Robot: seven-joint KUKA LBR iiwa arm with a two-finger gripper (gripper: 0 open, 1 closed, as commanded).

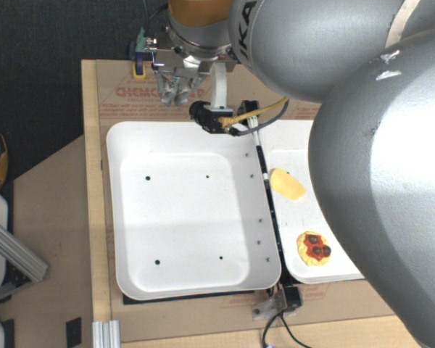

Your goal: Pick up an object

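The gripper (pixel 175 93) is parked beyond the bins, grip state can't be told. The yellow piece (pixel 287 184) looks light, smooth; best pinched across its narrow middle.

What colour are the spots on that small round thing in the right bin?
Red spots on a yellow round piece, seen in the camera view.

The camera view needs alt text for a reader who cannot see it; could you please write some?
A large grey robot arm with an orange band reaches in over two shallow white bins, its gripper above the bench beyond the left bin. The right bin holds a plain yellow piece and a yellow piece with red spots.
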